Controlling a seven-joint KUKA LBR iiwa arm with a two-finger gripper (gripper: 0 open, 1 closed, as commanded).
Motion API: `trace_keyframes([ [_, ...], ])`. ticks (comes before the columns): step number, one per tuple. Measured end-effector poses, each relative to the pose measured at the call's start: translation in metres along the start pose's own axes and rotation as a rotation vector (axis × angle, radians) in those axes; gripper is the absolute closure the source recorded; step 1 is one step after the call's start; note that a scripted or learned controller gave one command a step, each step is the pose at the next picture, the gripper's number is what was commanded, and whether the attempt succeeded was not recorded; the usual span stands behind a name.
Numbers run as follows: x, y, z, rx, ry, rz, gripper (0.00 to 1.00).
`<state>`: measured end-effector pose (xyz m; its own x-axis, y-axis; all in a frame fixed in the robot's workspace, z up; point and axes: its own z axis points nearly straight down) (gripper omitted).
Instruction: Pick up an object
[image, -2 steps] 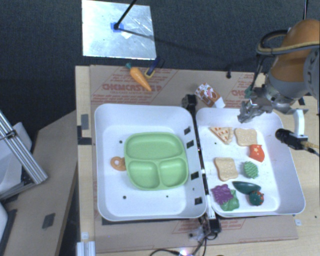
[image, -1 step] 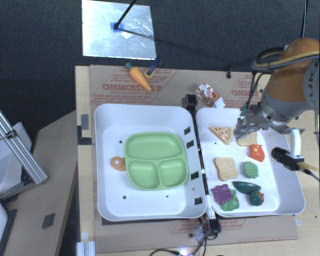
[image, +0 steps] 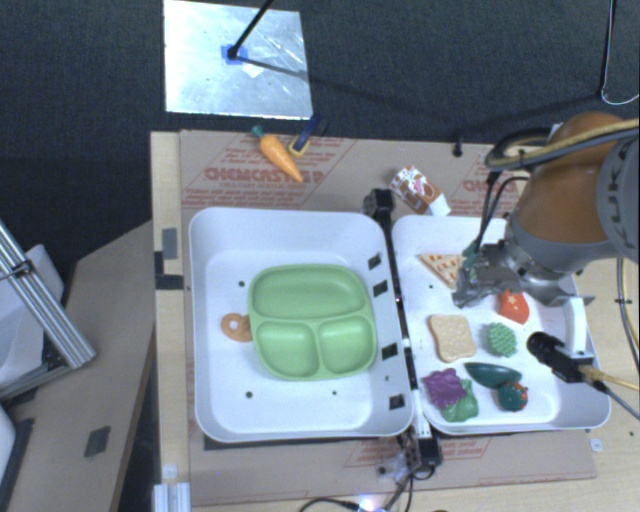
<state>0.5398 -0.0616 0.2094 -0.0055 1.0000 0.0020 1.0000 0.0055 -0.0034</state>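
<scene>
My gripper (image: 467, 293) hangs over the right bin (image: 577, 405), just below a pizza slice (image: 440, 266) and above a slice of toast (image: 452, 337). Nothing shows between its tips. To its right lies a red vegetable (image: 513, 306), partly under the wrist. Lower in the same bin are a light green broccoli-like piece (image: 502, 339), a dark green vegetable (image: 492, 374), purple grapes (image: 448, 390) and a small red and green fruit (image: 512, 396).
The left bin (image: 215, 300) holds a green divided plate (image: 311, 320) and a small orange ring (image: 236, 327). Behind the bins, on the bench, lie a toy carrot (image: 280, 155) and a small packaged item (image: 418, 190). A shiny metal sheet (image: 238, 55) sits further back.
</scene>
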Motion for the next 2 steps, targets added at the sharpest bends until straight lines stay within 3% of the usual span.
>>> trace_keyframes([
  [1, 0.035, -0.044, -0.019, -0.002, 0.001, -0.002, 1.00],
  [2, 0.022, -0.054, -0.015, -0.003, -0.002, 0.005, 1.00],
])
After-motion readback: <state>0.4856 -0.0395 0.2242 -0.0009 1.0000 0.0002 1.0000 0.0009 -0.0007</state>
